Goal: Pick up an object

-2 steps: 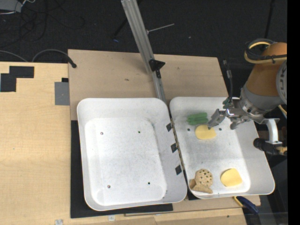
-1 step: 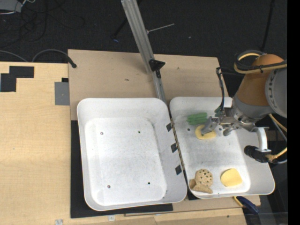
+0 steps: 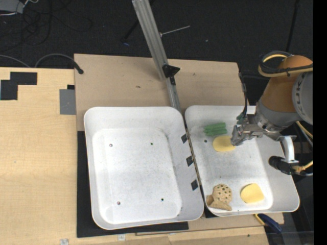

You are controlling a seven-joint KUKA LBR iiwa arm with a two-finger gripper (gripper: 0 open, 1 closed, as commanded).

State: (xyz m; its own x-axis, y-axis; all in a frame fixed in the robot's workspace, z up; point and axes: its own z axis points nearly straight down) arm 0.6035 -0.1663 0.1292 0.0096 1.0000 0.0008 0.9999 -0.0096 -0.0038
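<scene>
**Hand at the right edge of the pale yellow disc**

In the right bin (image 3: 286, 198), the hand (image 3: 238, 137) sits low, touching the right rim of a flat, pale yellow disc (image 3: 223, 145); the disc lies just left of it. I cannot tell how the hand is set. A ribbed green block (image 3: 215, 129) lies just beyond. Near the front: a speckled cookie (image 3: 221, 195) and a smooth yellow round (image 3: 252, 193).

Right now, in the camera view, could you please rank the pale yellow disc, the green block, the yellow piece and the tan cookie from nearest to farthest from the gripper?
From the gripper:
1. Pale yellow disc, just beside it.
2. Green block, bin's far side.
3. Yellow piece, near edge.
4. Tan cookie, near corner.
</scene>
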